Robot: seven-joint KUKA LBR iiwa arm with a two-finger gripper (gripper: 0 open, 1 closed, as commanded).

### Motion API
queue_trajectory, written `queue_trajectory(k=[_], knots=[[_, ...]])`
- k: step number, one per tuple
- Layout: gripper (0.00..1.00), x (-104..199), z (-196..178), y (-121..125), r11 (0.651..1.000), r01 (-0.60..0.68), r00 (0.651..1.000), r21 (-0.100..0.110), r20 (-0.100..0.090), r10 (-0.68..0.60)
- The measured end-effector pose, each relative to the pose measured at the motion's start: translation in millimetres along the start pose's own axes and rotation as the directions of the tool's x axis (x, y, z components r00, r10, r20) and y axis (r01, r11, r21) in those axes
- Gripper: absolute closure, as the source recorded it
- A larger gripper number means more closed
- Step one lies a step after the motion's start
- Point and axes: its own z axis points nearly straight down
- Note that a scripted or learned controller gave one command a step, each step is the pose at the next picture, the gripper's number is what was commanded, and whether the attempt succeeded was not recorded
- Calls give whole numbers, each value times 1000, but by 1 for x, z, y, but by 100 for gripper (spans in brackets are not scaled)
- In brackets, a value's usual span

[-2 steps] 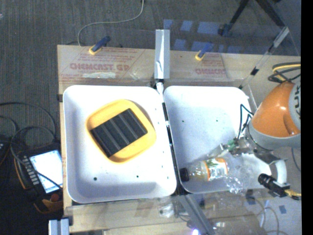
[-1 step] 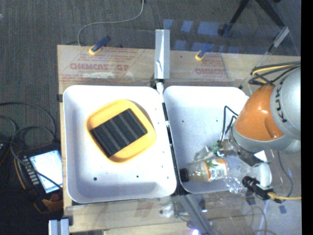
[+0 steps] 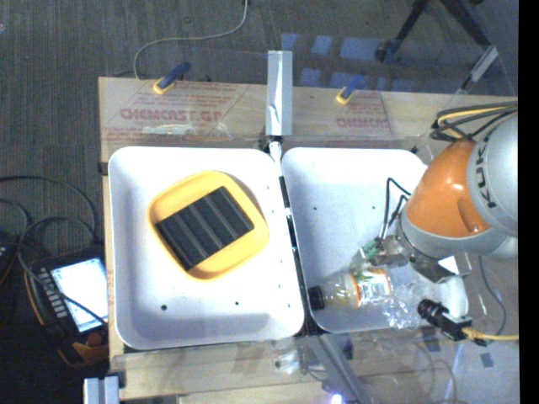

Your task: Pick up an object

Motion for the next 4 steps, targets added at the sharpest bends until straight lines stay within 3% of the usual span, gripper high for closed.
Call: queue_trajectory(k=[1, 2, 3, 4], knots=[[0, 0, 0, 0, 1000, 0, 1000, 1, 0, 0], [100, 2, -8, 1, 1000, 2, 1000, 1, -3, -2], [0, 2, -8, 1, 1000, 2, 1000, 2, -3, -2], [0, -40, 12, 8, 976, -216, 976, 10, -5, 216]])
